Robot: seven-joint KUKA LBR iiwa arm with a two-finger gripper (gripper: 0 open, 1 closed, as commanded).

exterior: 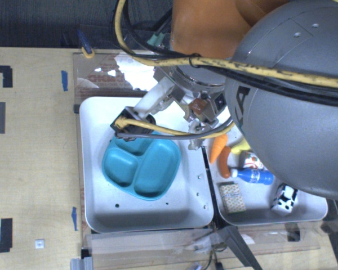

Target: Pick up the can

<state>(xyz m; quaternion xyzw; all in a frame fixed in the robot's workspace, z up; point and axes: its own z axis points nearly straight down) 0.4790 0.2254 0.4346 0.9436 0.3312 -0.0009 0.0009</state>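
My gripper (196, 131) hangs over the divider between the two white bins, near their far side, with the big grey arm covering most of the right bin (304, 210). A small shiny brown thing (201, 107), possibly the can, sits tight against the gripper body. Whether it is held is unclear. Just right of the gripper lies an orange carrot (219, 151).
A blue divided plate (142, 167) fills the middle of the left bin (96, 122). The right bin holds a blue bottle (258, 176), a white-and-red item (252, 162), a speckled sponge (232, 198) and a black-and-white cow toy (284, 199). A yellow cable (158, 129) crosses the plate's far edge.
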